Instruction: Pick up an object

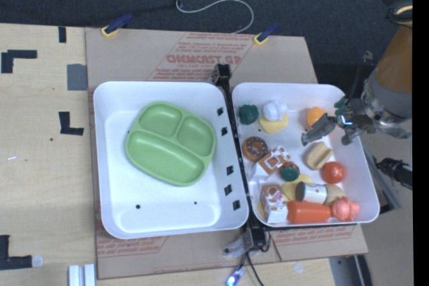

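The right bin (295, 89) holds several toy foods: a dark green ball (249, 114), a white and yellow piece (273, 116), an orange piece (314, 116), a brown donut (255, 147), a tan bun (318, 155), a red tomato (333, 172), an orange carrot (308, 212) and a pink piece (344, 209). My gripper (332, 134) hangs over the right part of this bin, between the orange piece and the tan bun. Its two dark fingers (314, 136) are spread apart with nothing between them.
The left bin (107, 144) carries a green divided plate (171, 143). Both bins rest on a cardboard sheet (194, 53). A black divider with clips (230, 144) runs between the bins. A white cable (214, 7) loops at the back.
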Action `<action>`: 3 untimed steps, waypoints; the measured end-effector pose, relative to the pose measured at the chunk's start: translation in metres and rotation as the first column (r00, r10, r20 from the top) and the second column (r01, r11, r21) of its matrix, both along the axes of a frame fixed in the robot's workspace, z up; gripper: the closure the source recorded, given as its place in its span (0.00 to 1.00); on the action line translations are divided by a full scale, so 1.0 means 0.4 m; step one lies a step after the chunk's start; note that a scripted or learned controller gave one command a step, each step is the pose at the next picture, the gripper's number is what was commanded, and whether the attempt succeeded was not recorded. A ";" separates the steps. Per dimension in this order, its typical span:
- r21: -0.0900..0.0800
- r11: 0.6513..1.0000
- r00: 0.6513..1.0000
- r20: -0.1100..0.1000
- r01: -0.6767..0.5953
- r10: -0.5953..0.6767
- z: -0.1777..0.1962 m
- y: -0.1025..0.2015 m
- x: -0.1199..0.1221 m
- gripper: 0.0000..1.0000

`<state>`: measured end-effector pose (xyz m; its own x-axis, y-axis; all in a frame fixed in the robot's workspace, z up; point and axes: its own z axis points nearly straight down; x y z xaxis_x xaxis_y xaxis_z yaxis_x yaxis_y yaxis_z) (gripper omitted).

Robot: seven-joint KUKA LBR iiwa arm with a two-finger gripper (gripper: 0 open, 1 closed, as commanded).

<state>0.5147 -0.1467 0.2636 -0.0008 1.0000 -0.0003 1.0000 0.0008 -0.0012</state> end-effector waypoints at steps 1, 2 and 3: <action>0.000 1.000 1.000 -0.001 -0.002 0.002 0.025 0.002 0.001 1.00; 0.002 1.000 1.000 0.002 -0.006 0.006 0.108 0.126 -0.070 1.00; 0.003 1.000 1.000 0.010 -0.012 0.012 0.335 0.339 -0.075 1.00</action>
<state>0.4847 -0.0111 0.3975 -0.0127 0.9999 0.0025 0.9999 0.0127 0.0092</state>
